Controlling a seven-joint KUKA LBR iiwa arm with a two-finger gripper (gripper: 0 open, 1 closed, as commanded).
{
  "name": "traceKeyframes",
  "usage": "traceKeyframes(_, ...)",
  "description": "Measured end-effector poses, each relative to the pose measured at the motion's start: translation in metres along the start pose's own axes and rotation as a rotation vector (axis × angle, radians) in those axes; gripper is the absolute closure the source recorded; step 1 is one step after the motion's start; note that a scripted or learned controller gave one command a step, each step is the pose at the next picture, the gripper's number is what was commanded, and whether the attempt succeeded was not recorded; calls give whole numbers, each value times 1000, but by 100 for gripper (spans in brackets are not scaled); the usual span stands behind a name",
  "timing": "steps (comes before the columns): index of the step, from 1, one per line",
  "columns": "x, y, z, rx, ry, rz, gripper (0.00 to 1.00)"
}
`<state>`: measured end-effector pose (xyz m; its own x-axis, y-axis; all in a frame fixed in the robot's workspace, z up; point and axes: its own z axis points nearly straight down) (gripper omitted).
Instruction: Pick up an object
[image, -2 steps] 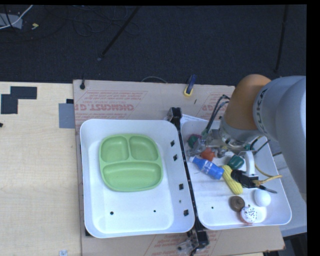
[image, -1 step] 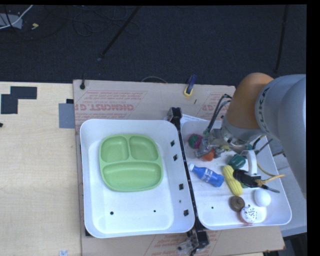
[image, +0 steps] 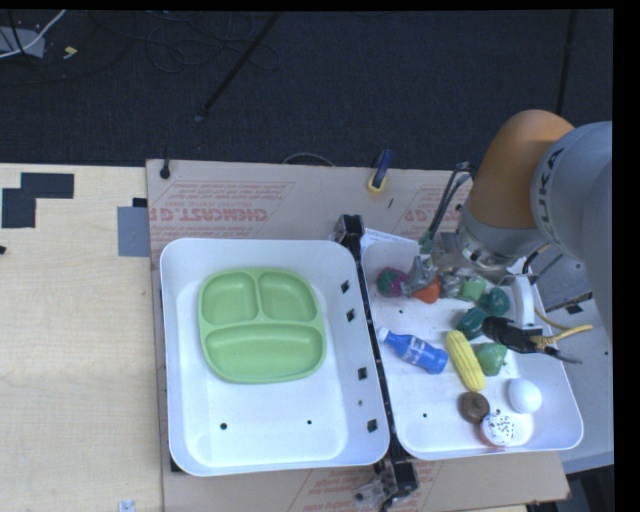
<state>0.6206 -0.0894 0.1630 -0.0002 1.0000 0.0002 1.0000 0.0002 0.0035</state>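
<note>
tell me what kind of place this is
Probably a robotics lab's grasping test bench, not a kitchen: a grey robot arm reaches over two white bins, toy food like a plastic corn cob fills one, and cables trail across the dark floor.

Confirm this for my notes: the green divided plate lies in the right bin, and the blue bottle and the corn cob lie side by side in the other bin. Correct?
Not quite. The camera view shows the green divided plate in the left bin, not the right one. The blue bottle and the corn cob do lie side by side in the other bin, the right bin.
</note>
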Motion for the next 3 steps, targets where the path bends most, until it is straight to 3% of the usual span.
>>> traceKeyframes(1, 2, -9, -56, 2, 0, 0, 100)
traceKeyframes(2, 1, -9, -65, 4, 1, 0, 100)
traceKeyframes(3, 13, -58, -54, 11, 1, 4, 100)
